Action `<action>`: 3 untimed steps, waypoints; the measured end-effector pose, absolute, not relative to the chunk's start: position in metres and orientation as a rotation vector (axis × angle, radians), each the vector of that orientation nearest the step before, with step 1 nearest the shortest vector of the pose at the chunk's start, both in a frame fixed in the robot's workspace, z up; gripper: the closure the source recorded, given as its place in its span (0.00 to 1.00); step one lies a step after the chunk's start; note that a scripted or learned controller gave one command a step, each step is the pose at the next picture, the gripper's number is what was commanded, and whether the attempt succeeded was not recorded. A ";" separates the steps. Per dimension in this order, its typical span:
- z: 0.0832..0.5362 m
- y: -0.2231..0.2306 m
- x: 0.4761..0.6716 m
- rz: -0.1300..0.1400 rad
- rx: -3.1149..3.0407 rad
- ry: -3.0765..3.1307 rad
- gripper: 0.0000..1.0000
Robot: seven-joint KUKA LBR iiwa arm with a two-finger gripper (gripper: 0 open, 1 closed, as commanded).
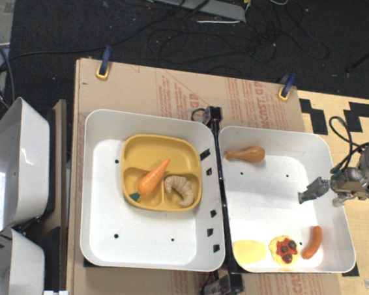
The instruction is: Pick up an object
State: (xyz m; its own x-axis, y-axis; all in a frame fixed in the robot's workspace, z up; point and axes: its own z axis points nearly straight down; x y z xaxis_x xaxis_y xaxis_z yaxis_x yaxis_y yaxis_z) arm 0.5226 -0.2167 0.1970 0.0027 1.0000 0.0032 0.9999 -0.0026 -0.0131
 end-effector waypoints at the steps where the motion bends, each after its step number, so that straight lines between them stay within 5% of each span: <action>1: 0.204 -0.216 0.526 0.001 -2.220 -2.223 0.00; 3: 0.113 -0.210 0.519 0.003 -2.220 -2.217 0.00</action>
State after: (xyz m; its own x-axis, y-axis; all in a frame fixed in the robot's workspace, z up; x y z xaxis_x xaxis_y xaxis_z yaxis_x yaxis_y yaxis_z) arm 0.5192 -0.2103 0.1133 0.0014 1.0000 0.0017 1.0000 -0.0013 -0.0042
